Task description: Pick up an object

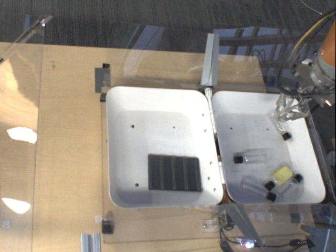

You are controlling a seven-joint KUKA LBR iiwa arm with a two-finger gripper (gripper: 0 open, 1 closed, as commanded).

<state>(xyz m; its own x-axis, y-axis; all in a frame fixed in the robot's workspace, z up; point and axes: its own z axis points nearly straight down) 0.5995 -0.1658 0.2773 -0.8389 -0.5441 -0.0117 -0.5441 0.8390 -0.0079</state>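
Observation:
The right bin (pixel 231 114) holds several small bottles with black caps. A clear one (pixel 253 156) lies on its side near the middle. A yellow one (pixel 283 174) lies near the front right, with two more clear ones (pixel 253 185) (pixel 292 182) beside it. My gripper (pixel 290 107) hangs over the bin's far right corner, below the orange-banded wrist. A clear bottle with a black cap (pixel 284 129) lies just beneath it, and I cannot tell whether the two touch.
In the left bin (pixel 121 140) a black ridged rectangular block (pixel 174 172) lies at the front. A metal post (pixel 210 62) stands behind the seam between the bins. Cables and frame parts crowd the right edge.

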